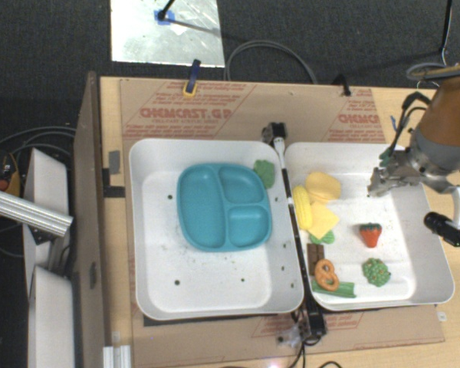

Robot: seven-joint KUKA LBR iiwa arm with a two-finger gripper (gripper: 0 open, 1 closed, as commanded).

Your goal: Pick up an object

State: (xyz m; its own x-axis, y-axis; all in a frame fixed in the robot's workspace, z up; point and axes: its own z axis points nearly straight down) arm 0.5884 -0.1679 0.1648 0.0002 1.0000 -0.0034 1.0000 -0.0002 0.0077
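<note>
Right edge of view: arm comes in over the right bin (437,282), grey body, orange band above the wrist
Gripper (377,184): hangs low over the bin's upper right part, angled toward the left, above bare white floor
Fingers: too small and dark to read, cannot tell how they stand; nothing visible between them
Right bin contents: yellow corn cob (301,206), ridged, upright along the left wall; yellow pieces (322,198), smooth, soft-edged, just beside the corn
Strawberry (370,234): red, green cap, mid-bin, below and apart from the gripper
Broccoli (376,271): bumpy green clump, lower right
Pretzel (325,273): orange loop, lower left, lying on a green strip (343,288)
Left bin (149,228): shallow, white, rounded corners, dark specks on floor
Plate (224,206): teal, smooth plastic, three compartments, centred in left bin
Green leafy piece (265,172): touching the plate's upper right corner
</note>
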